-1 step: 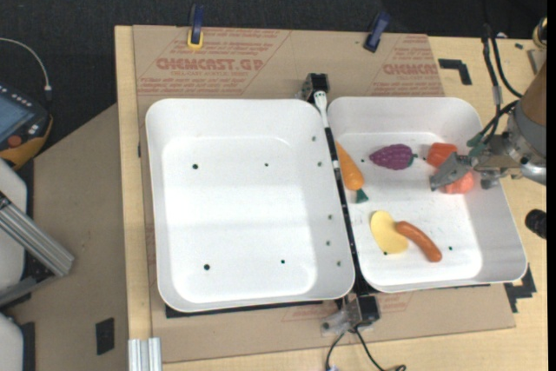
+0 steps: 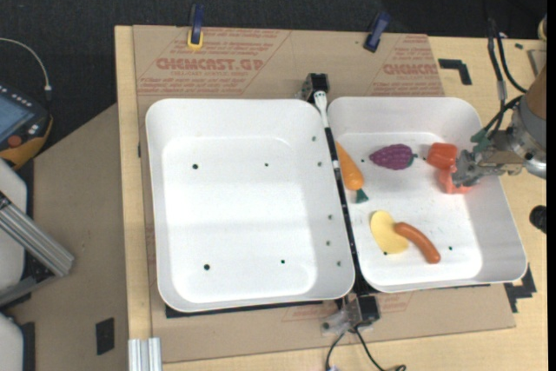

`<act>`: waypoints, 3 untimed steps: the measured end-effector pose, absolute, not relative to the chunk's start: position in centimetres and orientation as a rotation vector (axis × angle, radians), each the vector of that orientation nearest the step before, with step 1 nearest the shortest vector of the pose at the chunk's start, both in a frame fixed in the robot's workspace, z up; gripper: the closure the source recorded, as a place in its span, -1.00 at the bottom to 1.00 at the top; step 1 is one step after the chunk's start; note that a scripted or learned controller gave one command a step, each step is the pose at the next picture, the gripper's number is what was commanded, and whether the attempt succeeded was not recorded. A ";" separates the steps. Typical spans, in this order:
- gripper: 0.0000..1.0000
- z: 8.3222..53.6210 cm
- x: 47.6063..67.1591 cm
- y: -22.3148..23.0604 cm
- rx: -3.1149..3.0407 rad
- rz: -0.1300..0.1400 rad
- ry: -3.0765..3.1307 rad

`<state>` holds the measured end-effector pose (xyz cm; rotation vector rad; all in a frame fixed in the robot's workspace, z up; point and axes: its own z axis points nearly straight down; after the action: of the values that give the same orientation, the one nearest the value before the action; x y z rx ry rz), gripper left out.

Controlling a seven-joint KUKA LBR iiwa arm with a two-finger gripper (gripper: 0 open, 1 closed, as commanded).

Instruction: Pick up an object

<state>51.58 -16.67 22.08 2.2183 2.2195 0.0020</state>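
The right bin [image 2: 488,226] holds several toy foods. A red-orange piece [image 2: 443,157] lies near its right wall, with a purple grape bunch [image 2: 392,156] to its left. An orange carrot [image 2: 350,169] rests against the divider between the bins. Toward the front, a yellow piece [image 2: 386,233] touches an orange-brown sausage [image 2: 420,241]. My gripper [image 2: 464,170] comes in from the right, low over the bin and right beside the red-orange piece, touching or nearly touching its right side. The piece's lower part reaches down under the gripper tip.
The left bin [image 2: 234,204] sits beside the right one on a cardboard sheet [image 2: 261,56] held by blue clamps [image 2: 196,22]. Cables [image 2: 499,65] hang at the far right above the arm. A connector [image 2: 314,87] sits at the bins' far junction.
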 end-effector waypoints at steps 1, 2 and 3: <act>1.00 25.3 55.1 -9.4 2.210 0.005 2.228; 1.00 26.4 58.2 -1.9 2.211 0.004 2.228; 1.00 25.1 52.4 -2.5 2.228 -0.006 2.223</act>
<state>52.43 -2.49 25.08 2.2276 2.2226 -0.0056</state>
